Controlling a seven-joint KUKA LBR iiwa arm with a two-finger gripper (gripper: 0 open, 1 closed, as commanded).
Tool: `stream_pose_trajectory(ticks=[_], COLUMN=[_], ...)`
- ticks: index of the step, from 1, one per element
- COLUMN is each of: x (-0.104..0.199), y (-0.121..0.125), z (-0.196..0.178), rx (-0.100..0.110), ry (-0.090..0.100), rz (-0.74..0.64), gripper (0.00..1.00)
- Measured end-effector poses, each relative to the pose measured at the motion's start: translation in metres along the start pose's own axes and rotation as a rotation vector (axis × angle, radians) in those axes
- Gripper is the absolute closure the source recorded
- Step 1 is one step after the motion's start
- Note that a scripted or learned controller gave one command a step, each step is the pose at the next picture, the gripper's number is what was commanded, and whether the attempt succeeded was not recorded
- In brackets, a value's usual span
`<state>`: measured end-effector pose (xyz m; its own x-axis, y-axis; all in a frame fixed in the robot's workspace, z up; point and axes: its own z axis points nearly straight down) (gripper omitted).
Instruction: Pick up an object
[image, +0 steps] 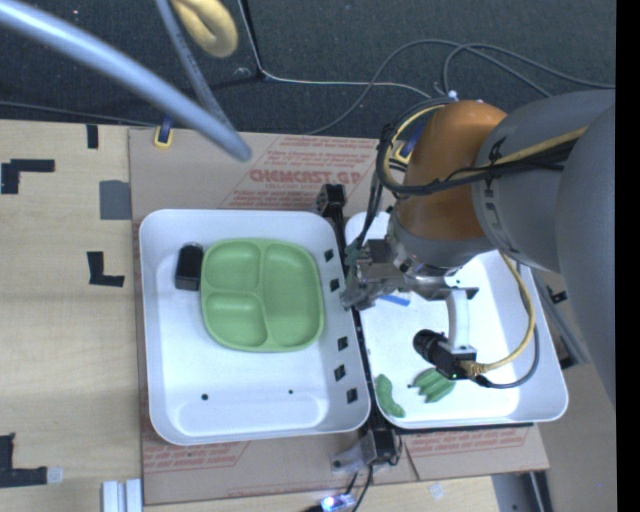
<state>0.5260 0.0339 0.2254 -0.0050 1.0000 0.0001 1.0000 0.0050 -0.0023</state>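
A pale green divided plate (263, 295) and a black block (188, 267) lie in the white left bin (165, 400); darker green pods (434, 385) in the white right bin (535, 400); orange band (450, 165) on the grey arm.

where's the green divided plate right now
The green divided plate lies in the left bin of the camera view, toward its upper half, with a small black object touching its left edge.
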Motion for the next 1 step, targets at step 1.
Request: stream_pose_trajectory(ticks=[1], x=[0.055], y=[-0.0014], z=[-0.008], rx=[0.0], ry=[0.001], rz=[-0.003], gripper=[1.0])
